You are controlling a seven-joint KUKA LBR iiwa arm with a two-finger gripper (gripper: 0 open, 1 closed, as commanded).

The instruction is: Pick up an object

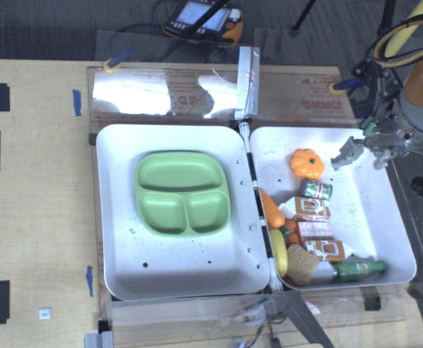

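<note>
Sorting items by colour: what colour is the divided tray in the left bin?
Light green, seen clearly in the camera view: the divided tray.

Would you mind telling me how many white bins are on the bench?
2: the left bin holds a green divided tray; the right bin holds the toy food pile.

Pale wooden bench (37, 216) under bright light, dark carpet floor (51, 13) behind.
</note>
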